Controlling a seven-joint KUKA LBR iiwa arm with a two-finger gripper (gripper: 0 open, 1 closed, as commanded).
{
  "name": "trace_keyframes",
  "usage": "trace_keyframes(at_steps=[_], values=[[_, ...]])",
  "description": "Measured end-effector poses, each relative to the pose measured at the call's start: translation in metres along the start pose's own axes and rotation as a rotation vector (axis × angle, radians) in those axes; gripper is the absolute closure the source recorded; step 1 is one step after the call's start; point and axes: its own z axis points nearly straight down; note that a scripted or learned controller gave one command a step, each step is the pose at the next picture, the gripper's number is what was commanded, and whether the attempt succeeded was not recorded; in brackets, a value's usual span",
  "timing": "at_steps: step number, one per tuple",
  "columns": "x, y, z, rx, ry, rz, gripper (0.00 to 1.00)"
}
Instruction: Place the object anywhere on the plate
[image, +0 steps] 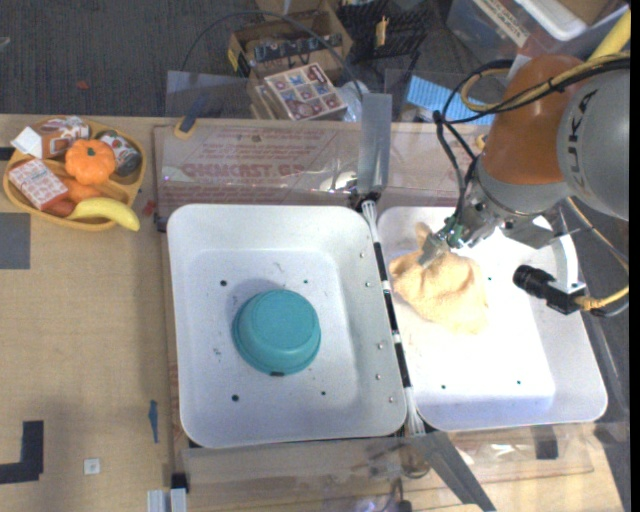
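your gripper (440, 250) sits low on the crumpled pale-yellow cloth (440, 290) in the right white bin (520, 385); grip state: cannot tell. the upturned teal round plate (277, 331) waits in the left bin (200, 250), well apart.

In left bin (200, 240), plate (277, 331) near centre; in right bin (540, 390), cloth (440, 290) at rear-left corner, gripper (447, 240) at its back edge; fruit bowl (20, 192) far left.
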Motion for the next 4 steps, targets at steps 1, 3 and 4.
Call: trace_keyframes(at_steps=[1, 3, 4], values=[[-0.001, 0.001, -0.040, -0.003, -0.001, -0.001, 1.00], [0.098, 0.029, -0.032, -0.003, 0.000, -0.800, 1.00], [0.144, 0.051, -0.039, -0.007, -0.003, -1.055, 1.00]])
